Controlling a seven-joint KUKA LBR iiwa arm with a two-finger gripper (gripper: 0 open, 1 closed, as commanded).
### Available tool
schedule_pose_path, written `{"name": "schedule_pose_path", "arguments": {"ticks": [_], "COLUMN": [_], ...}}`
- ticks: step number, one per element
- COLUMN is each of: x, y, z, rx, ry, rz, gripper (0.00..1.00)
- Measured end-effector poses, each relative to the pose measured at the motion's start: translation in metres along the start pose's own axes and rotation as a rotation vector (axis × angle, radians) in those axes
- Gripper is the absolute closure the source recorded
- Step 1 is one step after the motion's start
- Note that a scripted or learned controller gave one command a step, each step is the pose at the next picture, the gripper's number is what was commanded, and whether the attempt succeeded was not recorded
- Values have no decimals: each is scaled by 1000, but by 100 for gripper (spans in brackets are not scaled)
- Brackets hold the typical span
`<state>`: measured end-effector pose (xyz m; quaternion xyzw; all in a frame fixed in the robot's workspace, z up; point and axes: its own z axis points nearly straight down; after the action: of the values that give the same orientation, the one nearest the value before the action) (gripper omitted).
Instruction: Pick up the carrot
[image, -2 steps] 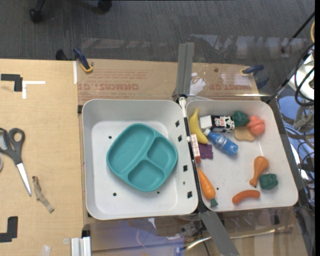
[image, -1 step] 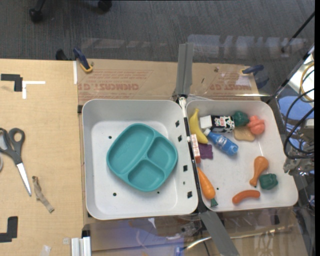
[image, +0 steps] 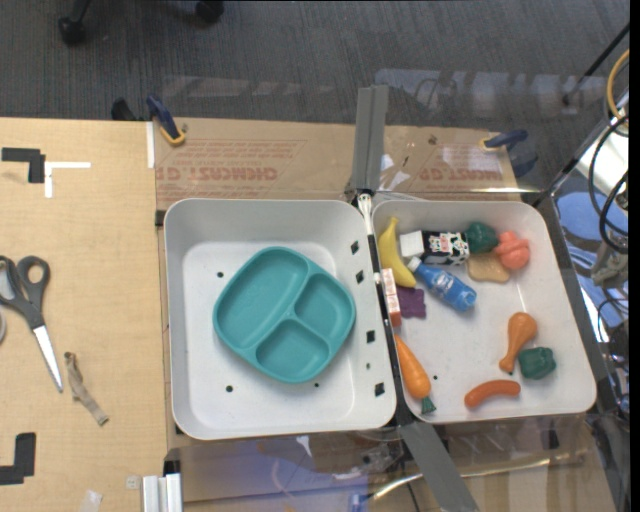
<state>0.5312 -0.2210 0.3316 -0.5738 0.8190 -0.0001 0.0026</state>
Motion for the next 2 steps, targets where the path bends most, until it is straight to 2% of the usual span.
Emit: {"name": "schedule_pose_path", "arguments": {"ticks": [1,2], "x": [18,10], "y": [49,34], "z": [45,-4], "rx": [-4,-3], "ry": [0,-2], "rz": [-412,-640], "gripper": [100,100]}}
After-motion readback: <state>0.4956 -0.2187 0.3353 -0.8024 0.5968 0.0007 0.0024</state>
